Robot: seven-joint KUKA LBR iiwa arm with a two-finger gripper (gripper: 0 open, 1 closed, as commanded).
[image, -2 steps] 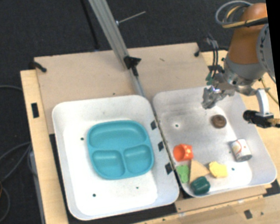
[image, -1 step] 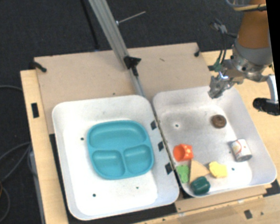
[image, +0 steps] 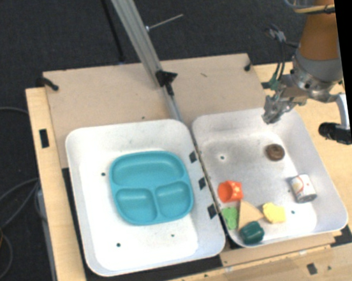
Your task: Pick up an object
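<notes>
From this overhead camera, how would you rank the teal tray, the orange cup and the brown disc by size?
Largest to smallest:
1. teal tray
2. orange cup
3. brown disc, only slightly smaller than the cup.

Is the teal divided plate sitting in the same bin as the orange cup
No, the teal divided plate lies alone in the left bin, while the orange cup sits in the right bin.

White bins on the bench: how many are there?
2. The left bin holds a teal plate; the right bin holds several small objects.
</notes>
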